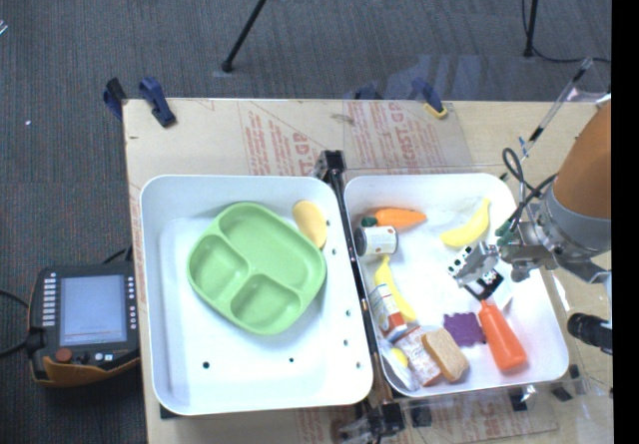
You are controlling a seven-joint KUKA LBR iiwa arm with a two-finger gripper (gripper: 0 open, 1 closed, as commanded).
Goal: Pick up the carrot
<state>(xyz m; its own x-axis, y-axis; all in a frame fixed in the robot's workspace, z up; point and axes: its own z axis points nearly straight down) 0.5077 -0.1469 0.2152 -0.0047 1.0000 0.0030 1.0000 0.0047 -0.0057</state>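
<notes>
The carrot (397, 218) is orange with a green stub at its left end and lies flat at the back left of the right bin (439, 185). My gripper (479, 272) hangs over the middle right of that bin, well to the right of the carrot and nearer the front. It is open, and I see nothing between its fingers. The grey wrist with the orange band reaches in from the right edge.
A small can (377, 240) touches the carrot's front side, and a banana (469, 227) lies to its right. Near the gripper are an orange bottle (502, 335), a purple piece (462, 327), a bread slice (444, 354) and a yellow bottle (389, 294). The left bin holds a green divided plate (258, 267) and a yellow fruit (311, 222).
</notes>
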